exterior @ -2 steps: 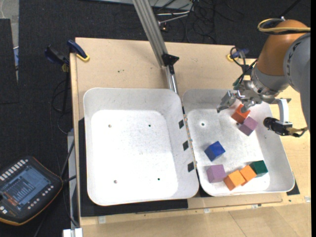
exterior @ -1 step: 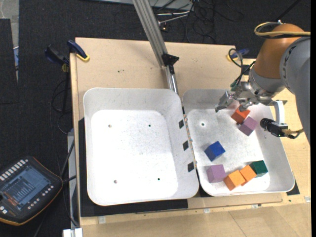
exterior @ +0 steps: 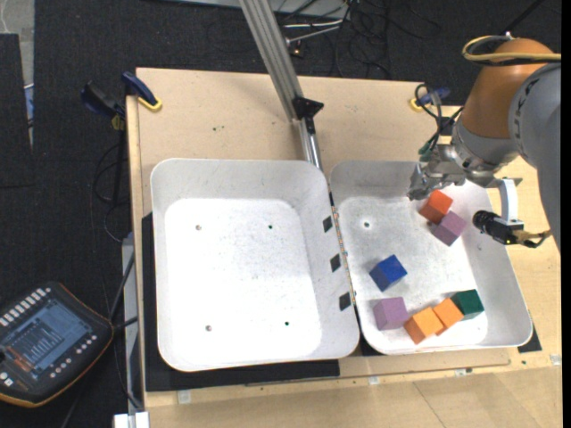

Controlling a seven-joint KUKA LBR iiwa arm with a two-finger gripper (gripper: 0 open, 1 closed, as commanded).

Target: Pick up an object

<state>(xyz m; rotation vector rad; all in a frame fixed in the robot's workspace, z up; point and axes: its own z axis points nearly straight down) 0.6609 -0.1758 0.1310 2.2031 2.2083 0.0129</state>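
Claw: the gripper (exterior: 426,184) is seen at the far edge of the right bin (exterior: 500,292), below the grey and orange arm (exterior: 500,96). Whether it is spread or pressed together cannot be told, because the wrist covers it from above.

Nearest object: an orange-red block (exterior: 436,206) is found just beside the claw, a little toward the near side of the bin. It cannot be said that the block is pinched.

Second object: a purple block (exterior: 449,227) is placed touching the orange-red one, further toward the near side.

Direction: both blocks lie from the claw toward the camera and slightly right.

Long axis: the blocks look nearly cubic, so no clear long axis is shown; both are turned diagonally to the bin walls.

Other objects: a blue block (exterior: 388,272) is set apart in the middle; a purple cube (exterior: 389,312), an orange cube (exterior: 426,320) and a green cube (exterior: 467,304) are grouped near the front wall.

Judgement: the orange-red block is probably the target, since it is closest.
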